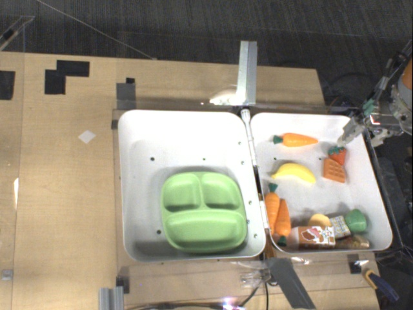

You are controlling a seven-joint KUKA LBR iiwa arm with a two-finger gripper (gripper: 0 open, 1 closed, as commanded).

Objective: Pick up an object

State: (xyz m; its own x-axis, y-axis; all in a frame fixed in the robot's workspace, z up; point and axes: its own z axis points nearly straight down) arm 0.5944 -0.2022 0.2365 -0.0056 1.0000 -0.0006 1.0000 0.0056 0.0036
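The right bin [381, 192] holds several toy foods. An orange carrot [295, 139] lies near its back. Below it sits a yellow banana [293, 172]. An orange wedge with a green top [334, 166] is at the right side. Two more carrots [277, 215] lie by the left wall. A bottle with a green cap [326, 231] rests along the front. My gripper [348, 135] reaches in from the right over the bin's back right corner, its tip just above the orange wedge. Nothing is visibly held.
The left bin [142, 147] holds a green divided plate [203, 210] at its front. A metal post [248, 73] stands behind the seam between the bins. Cables and arm parts [393, 102] crowd the right edge.
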